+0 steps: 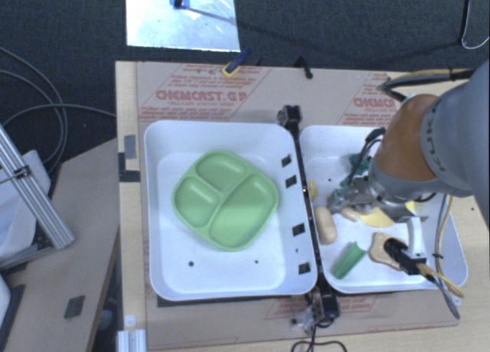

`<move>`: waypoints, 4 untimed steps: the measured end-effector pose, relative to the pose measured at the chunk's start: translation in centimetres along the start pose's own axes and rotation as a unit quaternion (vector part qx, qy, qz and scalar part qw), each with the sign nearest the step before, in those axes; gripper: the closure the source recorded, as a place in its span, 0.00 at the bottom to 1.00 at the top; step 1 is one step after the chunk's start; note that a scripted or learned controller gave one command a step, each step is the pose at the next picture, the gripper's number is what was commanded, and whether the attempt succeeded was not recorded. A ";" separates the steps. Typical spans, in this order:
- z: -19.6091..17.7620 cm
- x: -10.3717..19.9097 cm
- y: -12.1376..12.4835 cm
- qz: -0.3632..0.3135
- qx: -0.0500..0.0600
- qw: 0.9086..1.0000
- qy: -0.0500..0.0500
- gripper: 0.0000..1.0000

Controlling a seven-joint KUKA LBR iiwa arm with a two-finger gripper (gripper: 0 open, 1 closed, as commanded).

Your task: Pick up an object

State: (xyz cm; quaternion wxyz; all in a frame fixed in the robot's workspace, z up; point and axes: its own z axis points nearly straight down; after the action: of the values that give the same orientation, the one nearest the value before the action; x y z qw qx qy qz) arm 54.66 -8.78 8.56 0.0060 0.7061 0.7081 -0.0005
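Two white bins sit side by side on the bench point(191, 90), which is covered with printed cardboard; the left bin point(164, 266) holds a green divided plate point(224, 200) lying flat near its middle, its three sections facing up; the right bin point(325, 151) holds the small things and the arm's working end. A grey arm point(452, 132) with an orange band point(406, 140) comes in from the right and bends down into the right bin; the pincer point(348, 201) sits low over the bin floor toward its left side, and whether it is spread or closed I cannot tell, nor whether anything lies in its grip. Just beside the pincer, on its near left, a pale tan oblong piece point(327, 226) lies close to the divider between the bins; nearer still, a green stick point(347, 259) lies at a slant on the bin floor; to its right a tan piece shaped like a slice of bread point(379, 249) lies partly under a black part of the arm; a yellow piece point(377, 220) shows beneath the wrist, mostly hidden. Beyond the far edge of the bench, a shiny square sheet point(182, 4) lies on dark carpet point(61, 14); at the left stands a metal frame point(31, 197).
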 end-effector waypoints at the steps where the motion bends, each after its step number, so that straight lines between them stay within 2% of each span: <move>1: -1.0 0.0 0.0 0.002 0.001 1.000 0.003 1.00; 2: -6.4 -7.7 2.9 0.002 0.000 1.000 0.002 1.00; 3: -2.3 -3.0 3.3 -0.002 0.004 1.000 0.005 1.00; 4: 0.2 -1.9 3.4 -0.001 0.003 1.000 0.005 1.00</move>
State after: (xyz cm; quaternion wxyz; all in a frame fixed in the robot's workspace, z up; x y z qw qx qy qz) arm 58.04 -10.70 8.43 0.0004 0.7055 0.7088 0.0005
